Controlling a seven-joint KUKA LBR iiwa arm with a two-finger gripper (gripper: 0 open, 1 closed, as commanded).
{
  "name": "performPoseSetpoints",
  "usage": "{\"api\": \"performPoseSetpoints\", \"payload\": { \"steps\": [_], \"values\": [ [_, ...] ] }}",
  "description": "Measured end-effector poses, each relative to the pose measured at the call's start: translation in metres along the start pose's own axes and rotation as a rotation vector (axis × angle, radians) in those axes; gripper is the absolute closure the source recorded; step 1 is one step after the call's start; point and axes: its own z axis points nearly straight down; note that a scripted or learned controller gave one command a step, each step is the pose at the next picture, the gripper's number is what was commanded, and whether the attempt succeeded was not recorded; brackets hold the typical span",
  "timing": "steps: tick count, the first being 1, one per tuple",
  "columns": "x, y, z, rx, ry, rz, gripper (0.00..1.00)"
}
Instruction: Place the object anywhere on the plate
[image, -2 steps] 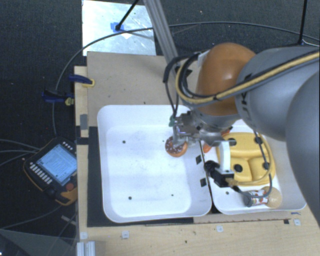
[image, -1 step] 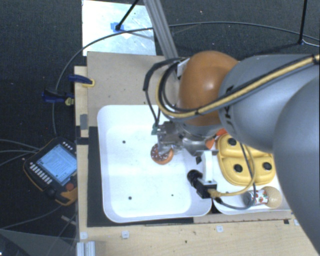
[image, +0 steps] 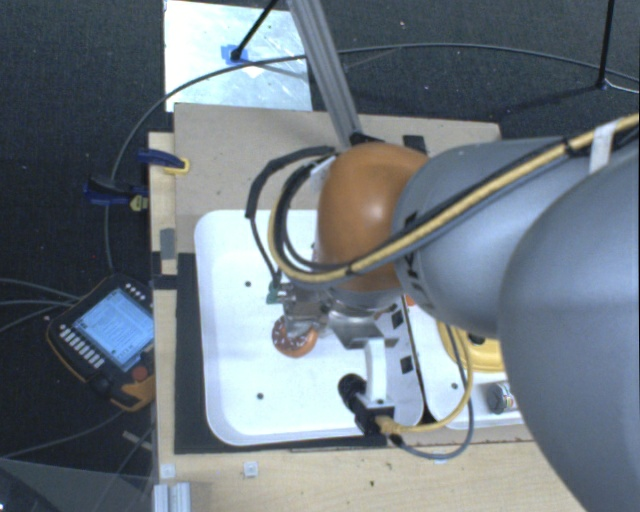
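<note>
- A small round orange-brown object (image: 295, 338) lies on the floor of the left shallow white bin (image: 225, 300), near its middle.
- The gripper (image: 297, 318) of the grey arm with its orange band (image: 365, 215) hangs directly over that object; whether it grips anything cannot be told from above.
- A yellow item (image: 485, 352) peeks out under the arm in the right bin.
- Judged step: the pickup. Next comes a secure lift, then carrying across to the plate.
</note>
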Motion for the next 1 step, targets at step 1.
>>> {"api": "performPoseSetpoints", "payload": {
  "steps": [1],
  "values": [
    [-0.0026, 0.0016, -0.0011, -0.003, -0.001, 0.006, 0.00]
  ]
}}
